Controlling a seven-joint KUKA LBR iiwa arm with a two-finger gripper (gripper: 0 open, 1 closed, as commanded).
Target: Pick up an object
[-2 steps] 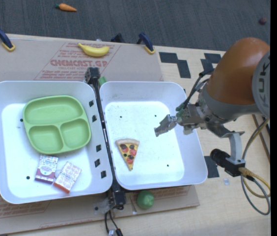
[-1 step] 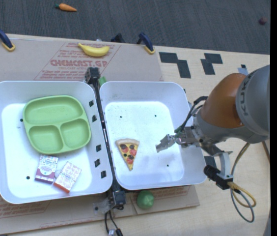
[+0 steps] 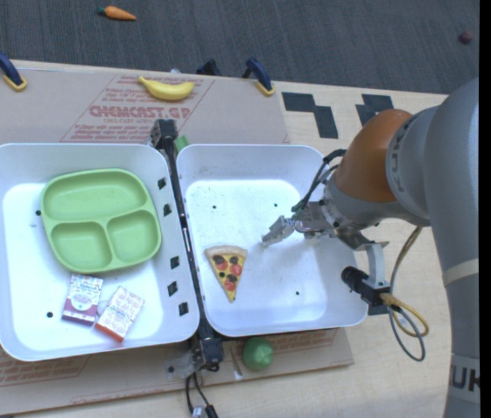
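**Pick attempt: pizza slice in right bin**

Flat toy pizza slice with yellow crust and red topping (image 3: pixel 227 272) lies near the front-left corner of the right white bin (image 3: pixel 254 324), point toward the front edge. Judged light, stiff, thin; best taken across the crust end. Metal two-finger gripper (image 3: pixel 277 231) sits just beside it toward the bin's centre, nothing between its fingers; whether they are apart is unclear.

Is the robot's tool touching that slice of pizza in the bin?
Apart. The camera view shows bare white bin floor between the tool and the pizza slice, which lies lower-left of it.
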